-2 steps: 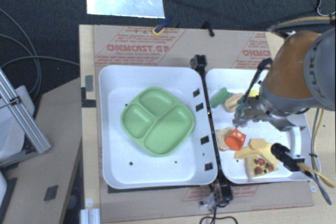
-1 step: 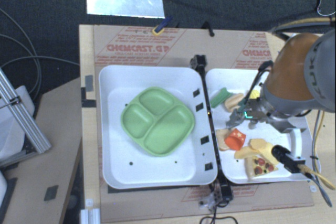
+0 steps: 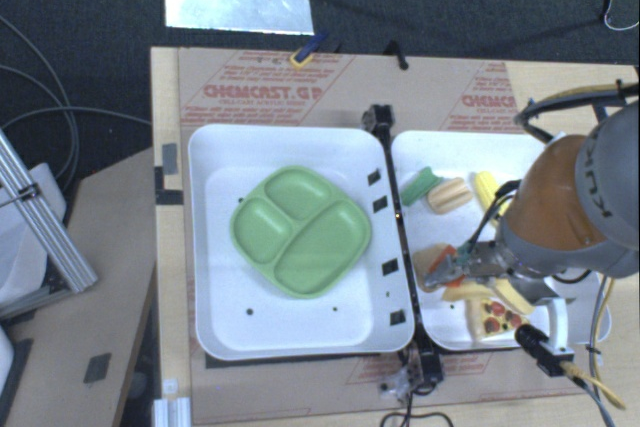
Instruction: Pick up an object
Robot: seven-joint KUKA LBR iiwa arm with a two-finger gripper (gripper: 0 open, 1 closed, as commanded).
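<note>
Grey and orange, the arm (image 3: pixel 570 205) fills the right side above the right bin (image 3: pixel 520 147), its jaws (image 3: pixel 452 267) low among the toy food there; whether they are spread or clenched cannot be told. A pizza slice (image 3: pixel 493 317) lies just beside them, with a bread roll (image 3: pixel 449 195), green piece (image 3: pixel 418 184) and corn (image 3: pixel 486 185) further back. The left bin (image 3: pixel 215 215) holds 1 green divided plate (image 3: pixel 302 231).

Bench (image 3: pixel 250 80) bears left bin (image 3: pixel 215 315), right bin (image 3: pixel 440 335), side by side.
</note>
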